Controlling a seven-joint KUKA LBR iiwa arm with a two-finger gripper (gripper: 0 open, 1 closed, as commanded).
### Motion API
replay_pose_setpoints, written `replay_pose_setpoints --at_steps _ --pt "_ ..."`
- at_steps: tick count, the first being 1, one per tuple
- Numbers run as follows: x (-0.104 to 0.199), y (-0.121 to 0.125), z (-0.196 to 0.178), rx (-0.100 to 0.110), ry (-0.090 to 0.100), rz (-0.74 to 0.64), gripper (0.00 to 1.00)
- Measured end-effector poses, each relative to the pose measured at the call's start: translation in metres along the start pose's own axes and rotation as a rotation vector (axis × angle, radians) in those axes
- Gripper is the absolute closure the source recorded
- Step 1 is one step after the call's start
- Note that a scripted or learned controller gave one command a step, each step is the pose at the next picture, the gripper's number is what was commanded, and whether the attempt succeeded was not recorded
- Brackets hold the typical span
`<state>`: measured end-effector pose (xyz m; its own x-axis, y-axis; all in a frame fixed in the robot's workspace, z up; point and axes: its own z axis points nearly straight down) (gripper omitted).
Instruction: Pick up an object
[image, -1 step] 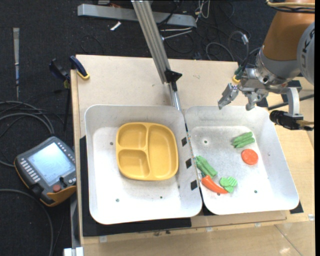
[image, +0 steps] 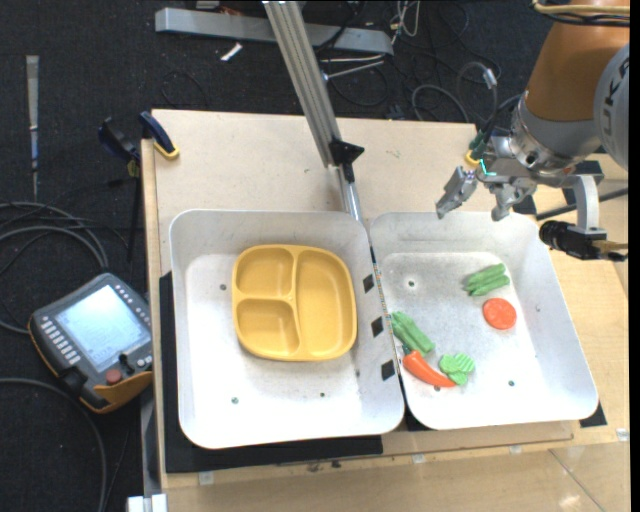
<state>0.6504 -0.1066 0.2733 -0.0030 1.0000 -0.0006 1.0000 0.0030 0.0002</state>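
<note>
**Arm raised at upper right, fingers spread, nothing gripped**

The arm (image: 580, 70) is seen entering from the upper right corner, its orange band shown broad above the grey wrist. The wrist is angled down and toward the left. The gripper (image: 478, 198) is carried at the wrist's lower end, with its two fingers (image: 452, 194) spread apart and pointed downward. Nothing is seen held between them. A black fitting is mounted at the wrist's right side.
</note>
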Motion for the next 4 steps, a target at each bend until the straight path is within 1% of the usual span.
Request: replay_pose_setpoints --at_steps 1,3,4 --pt "0.008 0.004 0.048 0.005 0.001 0.000 0.00" --pt "-0.006 0.015 0.156 0.005 0.000 0.004 0.00" --pt "-0.006 0.017 0.142 -0.002 -0.001 0.003 1.00"
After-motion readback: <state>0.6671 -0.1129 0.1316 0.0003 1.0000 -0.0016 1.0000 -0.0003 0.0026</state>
